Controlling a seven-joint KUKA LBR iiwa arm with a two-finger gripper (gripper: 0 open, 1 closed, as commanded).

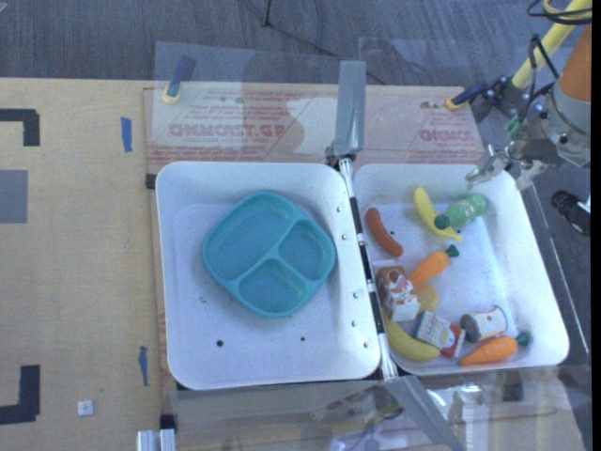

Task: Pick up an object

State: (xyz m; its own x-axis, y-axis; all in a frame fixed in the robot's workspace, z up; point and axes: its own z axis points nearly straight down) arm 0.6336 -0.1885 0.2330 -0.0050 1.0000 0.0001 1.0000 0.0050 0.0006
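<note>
The right bin [540, 280] holds several toy foods. Near its far side lie a small yellow banana [426, 209], a green bottle [463, 210] and a red sausage [383, 232]. An orange carrot [430, 266] and a brown-and-white carton [398, 291] sit mid-bin. Along the near edge are a larger banana [410, 342], a small box [434, 329], a can [485, 323] and a second carrot [490, 349]. My gripper [501, 169] hangs over the bin's far right corner, up and right of the green bottle, open with nothing between its fingers.
The left bin [183, 346] holds a teal divided plate [270, 252]. A grey metal strip [349, 111] stands behind the seam between the bins. Yellow and blue cables [549, 40] run along the arm at the upper right.
</note>
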